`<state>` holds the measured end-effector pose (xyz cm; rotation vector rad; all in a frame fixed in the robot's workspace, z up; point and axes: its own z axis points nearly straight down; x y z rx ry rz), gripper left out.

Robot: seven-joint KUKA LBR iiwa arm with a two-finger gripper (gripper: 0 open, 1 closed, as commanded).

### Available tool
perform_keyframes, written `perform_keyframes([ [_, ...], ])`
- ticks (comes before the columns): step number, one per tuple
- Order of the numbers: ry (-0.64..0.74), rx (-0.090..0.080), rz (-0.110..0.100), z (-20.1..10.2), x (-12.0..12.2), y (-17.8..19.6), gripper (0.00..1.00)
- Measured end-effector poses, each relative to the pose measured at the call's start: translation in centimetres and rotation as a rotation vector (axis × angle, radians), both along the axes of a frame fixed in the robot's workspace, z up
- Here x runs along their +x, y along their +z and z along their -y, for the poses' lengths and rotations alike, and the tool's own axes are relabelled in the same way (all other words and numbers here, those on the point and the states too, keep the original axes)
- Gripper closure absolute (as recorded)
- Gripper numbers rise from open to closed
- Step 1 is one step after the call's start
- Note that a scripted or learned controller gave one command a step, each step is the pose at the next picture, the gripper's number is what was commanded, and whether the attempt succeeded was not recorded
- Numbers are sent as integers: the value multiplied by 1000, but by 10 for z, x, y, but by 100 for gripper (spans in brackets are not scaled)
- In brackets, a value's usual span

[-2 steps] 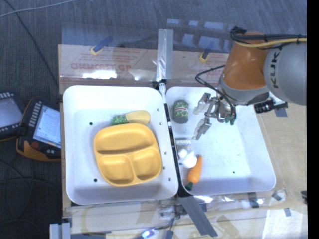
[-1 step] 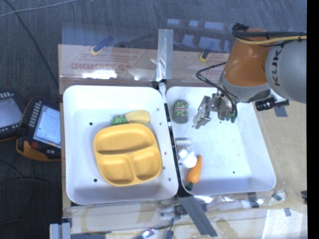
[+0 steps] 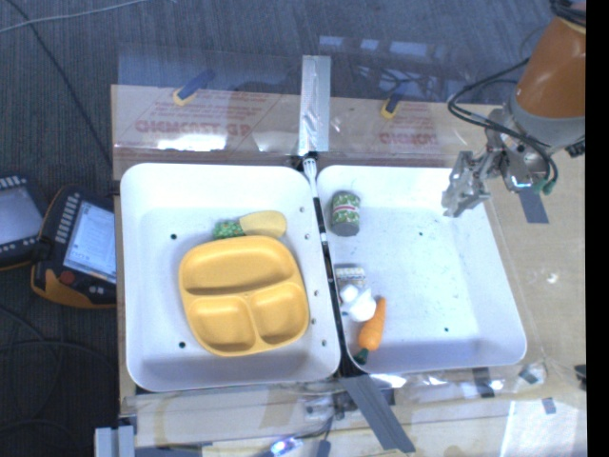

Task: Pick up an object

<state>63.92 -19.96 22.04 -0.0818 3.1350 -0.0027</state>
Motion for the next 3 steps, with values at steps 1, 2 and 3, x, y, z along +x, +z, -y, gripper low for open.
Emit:
perform_keyframes([
  [1,1,3,6,-2,2,10,100],
  [2,1,5,12,-4,3,21,100],
  [3,1,9,18,-6,5,31,100],
])
